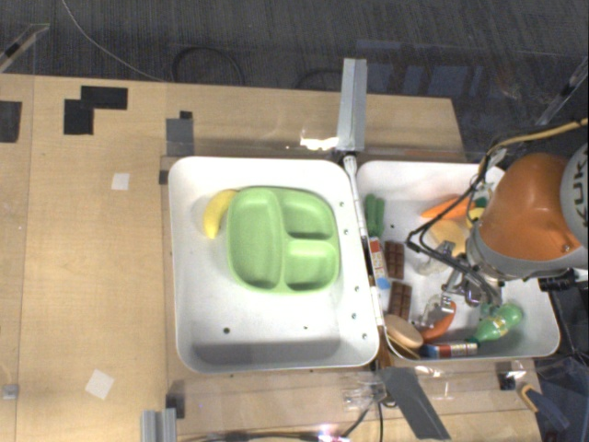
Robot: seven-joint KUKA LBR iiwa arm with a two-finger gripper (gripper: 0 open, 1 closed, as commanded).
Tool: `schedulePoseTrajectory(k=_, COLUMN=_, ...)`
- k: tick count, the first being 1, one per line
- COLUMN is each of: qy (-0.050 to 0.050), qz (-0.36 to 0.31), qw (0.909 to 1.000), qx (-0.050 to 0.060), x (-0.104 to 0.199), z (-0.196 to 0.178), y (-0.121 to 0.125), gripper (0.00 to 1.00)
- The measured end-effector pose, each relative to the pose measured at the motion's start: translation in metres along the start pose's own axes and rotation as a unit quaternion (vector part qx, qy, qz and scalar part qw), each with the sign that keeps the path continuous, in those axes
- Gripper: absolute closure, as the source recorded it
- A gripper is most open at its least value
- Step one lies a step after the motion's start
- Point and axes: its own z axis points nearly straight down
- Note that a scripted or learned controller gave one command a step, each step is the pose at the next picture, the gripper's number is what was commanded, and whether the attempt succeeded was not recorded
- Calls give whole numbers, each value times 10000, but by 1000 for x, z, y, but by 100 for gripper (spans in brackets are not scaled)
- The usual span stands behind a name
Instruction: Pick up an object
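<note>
Well, target: nothing is named, so the likeliest pick is the orange-red piece (440, 319) under my tip, low in the right bin (549, 337).
Jaws: my jaws (448, 304) sit down among the clutter; I cannot tell whether they are parted or clenched, nor whether anything is between them.
Neighbours: a green bottle-shaped toy (498, 323) just beside, chocolate bars (397, 278) near, a round tan piece (403, 333) at the front wall, a green marker (375, 215) farther back.
Risk: crowding; I judge I could pinch two things or nudge the piece aside.
Room: front wall and divider close by; upward is free. The left bin (198, 339) holds a green tray (281, 238) and a banana (215, 214).
</note>
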Motion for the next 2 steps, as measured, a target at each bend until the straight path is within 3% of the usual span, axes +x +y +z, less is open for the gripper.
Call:
schedulePoseTrajectory(k=1, qy=26, qz=-520, qw=9986, qx=0, x=-60, z=3, y=6, gripper=0)
schedulePoseTrajectory(k=2, qy=-5, qz=-474, qw=9989, qx=0, x=4, z=-1, y=-6, gripper=0)
